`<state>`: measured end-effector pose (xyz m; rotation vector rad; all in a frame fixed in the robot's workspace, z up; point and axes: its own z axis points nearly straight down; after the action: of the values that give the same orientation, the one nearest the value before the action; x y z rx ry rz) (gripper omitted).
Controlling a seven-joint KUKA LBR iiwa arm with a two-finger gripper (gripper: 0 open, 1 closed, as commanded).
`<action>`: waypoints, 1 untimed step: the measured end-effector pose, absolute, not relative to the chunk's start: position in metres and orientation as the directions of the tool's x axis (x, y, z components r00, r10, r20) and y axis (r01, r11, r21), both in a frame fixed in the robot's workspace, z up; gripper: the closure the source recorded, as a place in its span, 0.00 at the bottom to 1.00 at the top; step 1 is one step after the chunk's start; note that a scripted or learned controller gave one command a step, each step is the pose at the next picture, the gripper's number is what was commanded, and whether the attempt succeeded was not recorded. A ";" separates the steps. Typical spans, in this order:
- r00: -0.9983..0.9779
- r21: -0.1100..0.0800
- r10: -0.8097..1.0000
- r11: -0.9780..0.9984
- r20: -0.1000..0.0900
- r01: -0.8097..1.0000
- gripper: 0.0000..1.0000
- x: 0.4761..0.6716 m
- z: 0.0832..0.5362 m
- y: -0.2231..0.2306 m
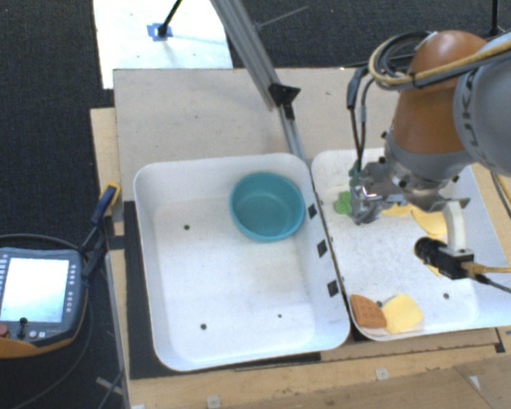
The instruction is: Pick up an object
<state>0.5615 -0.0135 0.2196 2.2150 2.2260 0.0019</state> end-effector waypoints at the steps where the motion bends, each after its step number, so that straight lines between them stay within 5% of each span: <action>1: -0.005 0.002 1.000 0.005 0.001 1.000 1.00 0.587 0.228 0.037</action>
<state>0.5873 0.0374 0.2279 2.2156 2.2263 0.0032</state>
